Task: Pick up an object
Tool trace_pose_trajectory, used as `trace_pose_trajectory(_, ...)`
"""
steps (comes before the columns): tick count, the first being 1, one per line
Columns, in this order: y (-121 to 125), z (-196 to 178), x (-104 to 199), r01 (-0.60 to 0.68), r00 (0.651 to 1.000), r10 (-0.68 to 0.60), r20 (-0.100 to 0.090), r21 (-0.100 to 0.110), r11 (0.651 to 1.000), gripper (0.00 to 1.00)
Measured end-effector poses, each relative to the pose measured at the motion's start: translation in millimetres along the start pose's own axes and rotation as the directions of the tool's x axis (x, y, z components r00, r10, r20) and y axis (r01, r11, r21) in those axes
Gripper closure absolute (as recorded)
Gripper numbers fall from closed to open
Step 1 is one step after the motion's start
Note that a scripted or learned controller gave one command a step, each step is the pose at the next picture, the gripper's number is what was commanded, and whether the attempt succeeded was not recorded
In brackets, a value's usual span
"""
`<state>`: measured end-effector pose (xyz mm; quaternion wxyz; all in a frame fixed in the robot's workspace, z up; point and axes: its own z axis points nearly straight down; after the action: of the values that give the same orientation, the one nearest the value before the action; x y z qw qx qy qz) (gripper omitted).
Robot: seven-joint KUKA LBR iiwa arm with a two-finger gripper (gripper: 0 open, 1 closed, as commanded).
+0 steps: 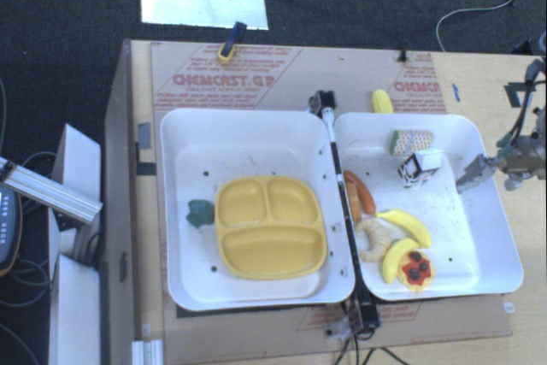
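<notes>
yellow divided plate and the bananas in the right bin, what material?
Yellow divided plate: looks like moulded plastic, matte, one even colour with rounded compartment ridges. Bananas: probably plastic toy food, smooth, uniformly yellow, slightly shiny; foam or rubber can't be ruled out from this view.

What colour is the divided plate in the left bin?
Yellow. The divided plate shows plainly in the camera view.

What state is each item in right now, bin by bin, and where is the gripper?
Yellow divided plate: flat in the left bin, compartments bare.
Green toy: left bin, beside the plate's left edge.
Bananas: lying in the right bin, near the front.
Hot dog: lying by the divider.
White box: tilted, right bin.
Patterned block: back of the right bin.
Gripper: over the right bin's right side, holding nothing visible.
</notes>
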<state>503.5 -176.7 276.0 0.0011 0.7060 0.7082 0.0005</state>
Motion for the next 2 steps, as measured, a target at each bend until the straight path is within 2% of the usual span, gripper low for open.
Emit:
trace_pose_trajectory(1,77,90,29,0.0,1.0,0.0,-0.001,0.002,1.0,0.0)
trace_pose_trajectory(2,134,191,23,0.001,1.0,-0.001,0.001,-0.002,1.0,0.0)
